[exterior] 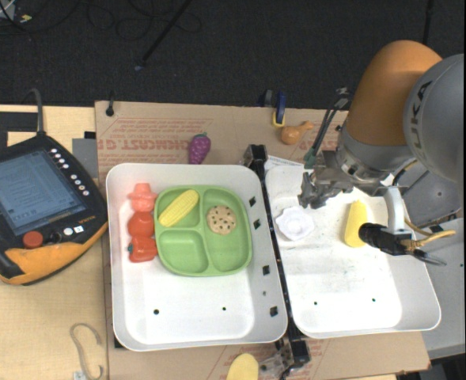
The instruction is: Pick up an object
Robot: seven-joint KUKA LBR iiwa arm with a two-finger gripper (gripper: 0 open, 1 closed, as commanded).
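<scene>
In the right bin (359, 307), right of centre in the frame, the gripper (316, 192) hangs just above a small white cup (296, 226); whether its fingers are spread or closed cannot be told. The cup looks light, thin and easily crushed, best taken across its rim. A yellow block (356, 222) beside it seems stiffer and simpler to grasp. The left bin (185, 315) holds a green tray (201, 248) with a corn cob (176, 207) and a cookie (221, 219), and a red figure (141, 224) alongside.
</scene>
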